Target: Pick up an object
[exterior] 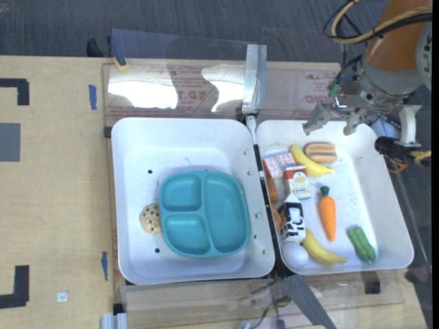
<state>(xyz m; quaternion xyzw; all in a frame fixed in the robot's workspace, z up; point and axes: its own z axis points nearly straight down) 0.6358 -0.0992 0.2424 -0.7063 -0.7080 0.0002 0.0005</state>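
My gripper hangs above the far edge of the right bin, its two fingers spread apart with nothing between them, so it is open. Just below it in the bin lie a hot dog bun and a yellow banana. Farther toward the front are a carrot, a green vegetable, a second banana, a white egg, a black-and-white carton, a small orange carton and a red-and-white packet.
The left bin holds a teal divided plate and a cookie at the plate's left. A shiny metal divider and a clear panel stand behind the bins. Cables trail at the right.
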